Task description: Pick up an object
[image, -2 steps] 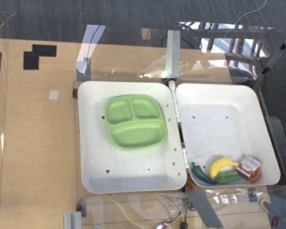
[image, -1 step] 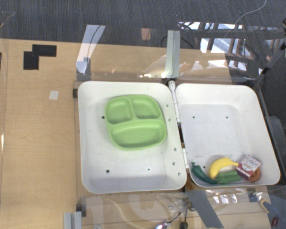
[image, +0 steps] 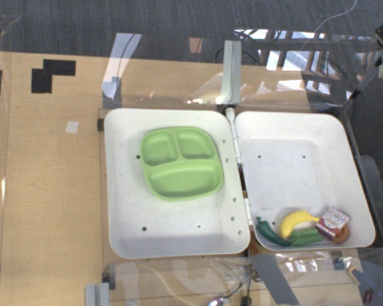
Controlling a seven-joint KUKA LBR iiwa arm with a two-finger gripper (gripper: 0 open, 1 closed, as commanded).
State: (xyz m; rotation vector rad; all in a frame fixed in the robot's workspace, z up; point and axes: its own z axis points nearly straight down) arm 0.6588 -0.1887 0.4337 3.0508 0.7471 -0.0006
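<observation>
Left bin point(image: 124, 171): holds a green divided plate point(image: 180, 162), lying flat near the middle, well apart from the walls, so it is easy to reach from above but too wide and flat for a two-finger pinch.
Right bin point(image: 293, 152): mostly bare; its things sit huddled in the near corner.
Banana point(image: 298, 221): a yellow banana, lying on top of the pile, touching the green pieces; likely the easiest pick, being uppermost and rounded.
Green vegetables point(image: 292, 236): long dark green pieces, pressed against the near wall under and beside the banana.
Small carton point(image: 335, 219): red and white, tilted, resting over an orange-brown thing I cannot identify, just beside the banana.
Corner crowding: judged a risk, since the walls leave little room for fingers.
End effector: I cannot tell its state.
Desk point(image: 45, 183): pale wood, carries both bins side by side.
Task stage: judged not begun; every object lies in a bin.
</observation>
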